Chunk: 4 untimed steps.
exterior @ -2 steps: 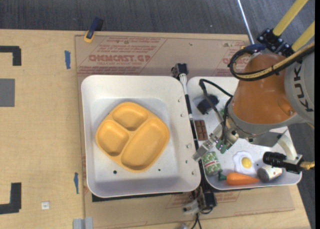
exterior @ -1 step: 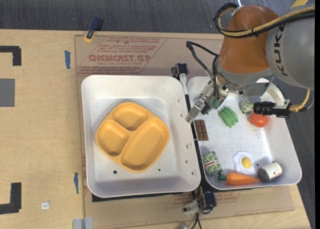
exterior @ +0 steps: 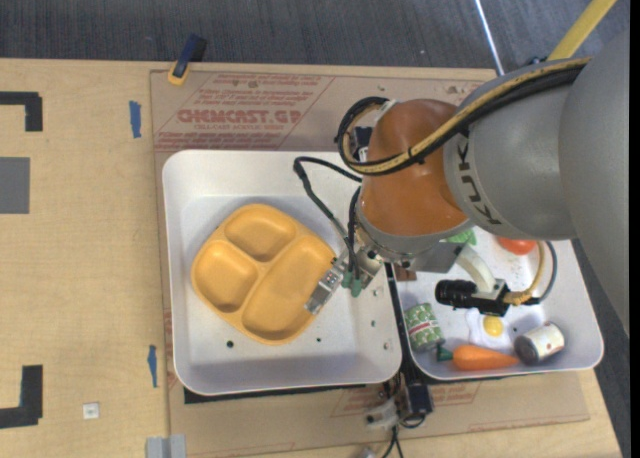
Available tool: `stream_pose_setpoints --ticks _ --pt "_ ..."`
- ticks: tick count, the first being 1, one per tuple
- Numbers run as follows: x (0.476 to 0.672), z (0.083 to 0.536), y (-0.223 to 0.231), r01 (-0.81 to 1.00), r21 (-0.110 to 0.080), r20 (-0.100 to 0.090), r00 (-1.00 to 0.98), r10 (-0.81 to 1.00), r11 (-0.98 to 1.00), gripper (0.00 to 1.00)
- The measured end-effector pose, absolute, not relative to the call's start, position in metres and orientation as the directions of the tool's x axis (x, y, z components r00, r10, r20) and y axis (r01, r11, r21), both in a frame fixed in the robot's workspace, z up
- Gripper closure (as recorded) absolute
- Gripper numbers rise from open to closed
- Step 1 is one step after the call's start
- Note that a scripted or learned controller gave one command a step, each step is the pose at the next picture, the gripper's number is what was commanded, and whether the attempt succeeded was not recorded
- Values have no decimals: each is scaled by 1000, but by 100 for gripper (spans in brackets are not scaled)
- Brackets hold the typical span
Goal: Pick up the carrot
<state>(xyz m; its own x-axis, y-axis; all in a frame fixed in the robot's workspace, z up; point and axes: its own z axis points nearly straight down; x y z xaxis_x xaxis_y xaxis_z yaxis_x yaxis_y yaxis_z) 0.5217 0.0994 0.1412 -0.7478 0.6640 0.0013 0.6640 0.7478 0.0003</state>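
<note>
The carrot lies flat near the front wall of the right bin, its orange body pointing left to right. My gripper is over the left bin, at the right edge of a yellow divided plate. It is well to the left of the carrot and apart from it. The grey arm with its orange band hangs over the seam between the two bins and hides the back of the right bin.
In the right bin a green can stands just left of the carrot, and a white cylinder lies to its right. A small yellow piece sits above the carrot. A red-orange object shows under the arm.
</note>
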Motion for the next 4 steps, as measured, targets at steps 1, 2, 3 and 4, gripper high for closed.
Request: stream_pose_setpoints --ticks 1,2,3,4 --pt "499 90 97 468 10 -12 -884 468 884 0" --pt "551 114 127 271 3 -4 -963 271 963 0" --pt "536 90 147 436 4 -8 -900 436 900 0" --pt "522 91 189 300 -9 -16 -954 300 954 0"
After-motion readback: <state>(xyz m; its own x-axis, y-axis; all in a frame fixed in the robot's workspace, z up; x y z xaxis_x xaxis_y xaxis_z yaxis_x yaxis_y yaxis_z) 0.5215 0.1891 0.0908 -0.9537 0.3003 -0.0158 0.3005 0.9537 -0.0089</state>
